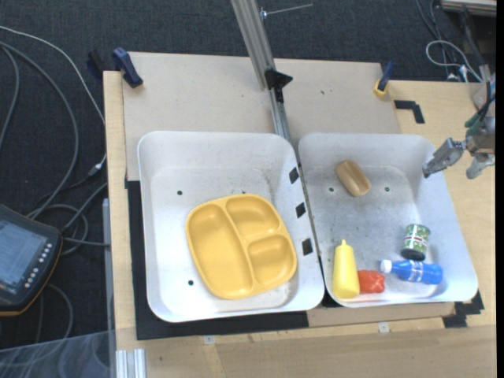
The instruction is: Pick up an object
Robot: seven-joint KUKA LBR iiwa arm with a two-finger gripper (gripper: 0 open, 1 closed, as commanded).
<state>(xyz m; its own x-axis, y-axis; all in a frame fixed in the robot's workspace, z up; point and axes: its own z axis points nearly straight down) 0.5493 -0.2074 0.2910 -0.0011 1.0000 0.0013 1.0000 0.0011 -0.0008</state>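
Observation:
The right bin (370,152) holds several objects. A tan bread-roll shape (353,177) lies near its back. A small green can (416,241) stands at the right, and a blue bottle (415,272) lies on its side in front of it. A yellow squeeze bottle (344,269) lies at the front left, touching a small red object (371,281). My gripper (461,162) hangs over the bin's right rim, level with the roll and well to its right. Its fingers are spread open with nothing between them.
The left bin (157,164) holds a yellow divided plate (241,244). A metal pole (256,30) runs from the top of the view down to the gap between the bins. Cables and a tablet (20,254) lie on the floor at the left.

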